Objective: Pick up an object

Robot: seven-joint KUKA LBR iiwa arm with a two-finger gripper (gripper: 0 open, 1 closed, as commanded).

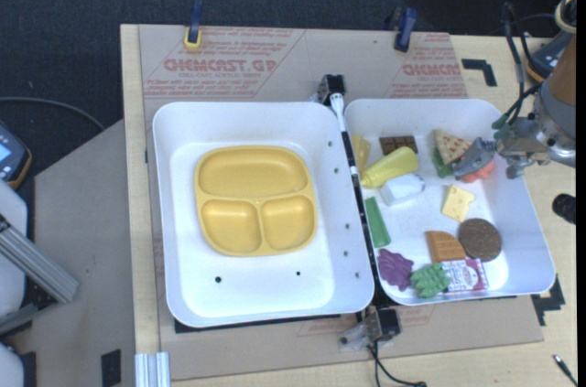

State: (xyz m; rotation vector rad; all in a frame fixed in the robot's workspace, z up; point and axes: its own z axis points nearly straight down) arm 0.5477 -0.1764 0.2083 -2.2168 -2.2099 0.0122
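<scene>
Currently the gripper (476,159) sits low over the upper right part of the right bin (536,234), just beside the pizza slice (450,145) and an orange-red piece (469,175). Finger state: cannot tell; nothing visibly held. Other candidates lie in the same bin: yellow banana (391,166), cheese cube (458,202), brown cookie (480,239), purple grapes (396,267). Left bin (174,193) holds a yellow divided tray (255,198). Judgement: approach stage; grasp and lift remain.

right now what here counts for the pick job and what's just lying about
For the job:
claw
toy foods in the right bin: yellow banana, cheese wedge, brown cookie, purple grapes

Lying about:
yellow divided plate in the left bin
blue clamps
</scene>
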